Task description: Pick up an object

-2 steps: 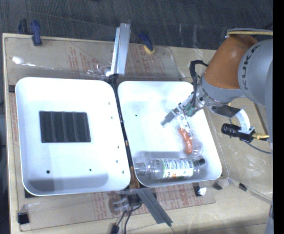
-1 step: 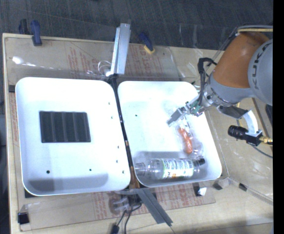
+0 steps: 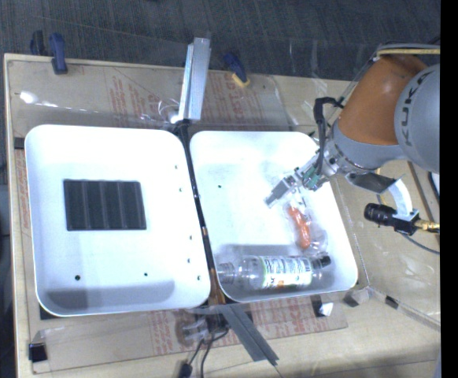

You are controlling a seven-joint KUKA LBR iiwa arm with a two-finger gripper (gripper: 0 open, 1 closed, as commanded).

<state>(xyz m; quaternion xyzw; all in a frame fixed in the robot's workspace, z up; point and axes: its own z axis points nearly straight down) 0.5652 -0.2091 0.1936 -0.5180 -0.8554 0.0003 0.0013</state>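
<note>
My gripper point(image 3: 282, 190) hangs over the right bin point(image 3: 237, 152), near its right side, on the grey arm with the orange band point(image 3: 378, 101). Just below it and to the right, an orange thing point(image 3: 301, 225) lies on the bin floor, apart from the gripper. A clear plastic bottle point(image 3: 272, 271) with a white label and a dark cap lies on its side along the front wall of that bin. A black ridged rectangular slab point(image 3: 105, 205) lies flat in the left bin point(image 3: 48, 148).
The two bins meet at a dark seam point(image 3: 196, 211) down the middle. A metal bar point(image 3: 194, 77) stands behind them, with blue clamps point(image 3: 57, 52) along the bench's back edge. The arm covers the right bin's back right corner.
</note>
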